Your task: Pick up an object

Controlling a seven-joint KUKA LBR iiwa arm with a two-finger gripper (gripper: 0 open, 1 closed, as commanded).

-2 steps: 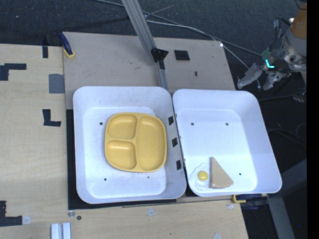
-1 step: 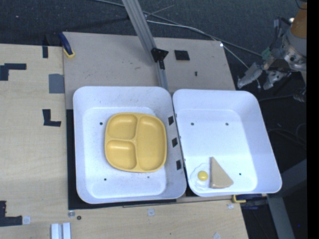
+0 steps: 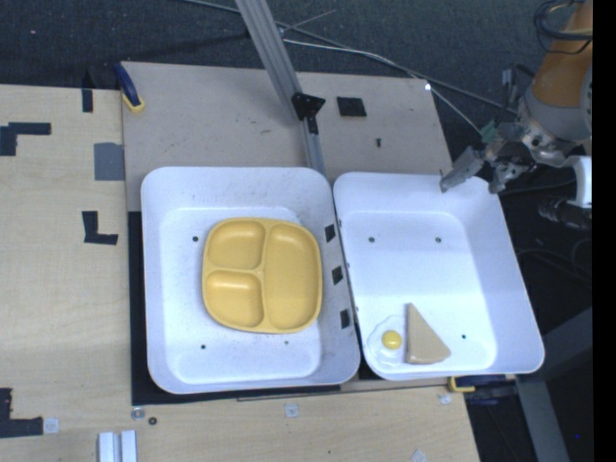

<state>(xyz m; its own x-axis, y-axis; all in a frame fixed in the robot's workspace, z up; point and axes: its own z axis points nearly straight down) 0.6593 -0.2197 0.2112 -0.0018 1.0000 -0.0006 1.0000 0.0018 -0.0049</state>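
A yellow divided plate (image 3: 262, 275) lies flat in the middle of the left bin (image 3: 173, 258). In the right bin (image 3: 423, 248), near the front left corner, a tan wedge (image 3: 422, 338) rests beside a small yellow ball (image 3: 391, 339). My gripper (image 3: 478, 175) hangs over the far right rim of the right bin, well away from the wedge and ball. It is open and nothing sits between its fingers.
A slanted grey pole (image 3: 274, 56) crosses the back of the bench and ends near the gap between the bins. Cables run behind the bench. Black tape marks dot the wooden bench top on the left.
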